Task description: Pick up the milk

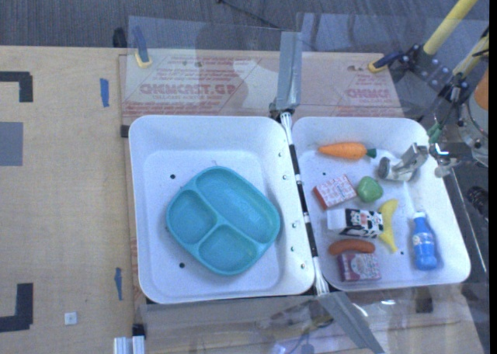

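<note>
1. Faint reddish lettering runs across the clear sheet (203,88) behind the bins; it is too washed out to read with certainty.
2. The milk (362,222) is a small white carton with black cow-like patches, lying on its side. Any print on it is too small to make out.
3. It sits in the right bin (458,267), near the middle, between a pink-and-white box (335,191) above and a sausage (351,247) below, with a yellow banana (387,226) touching its right end.
4. A second reddish box (359,267) lies at the bin's lower edge, its label unreadable.
5. The gripper (404,164) hangs over the bin's upper right, near a carrot (342,150), well apart from the milk; I cannot tell how its fingers stand.
</note>
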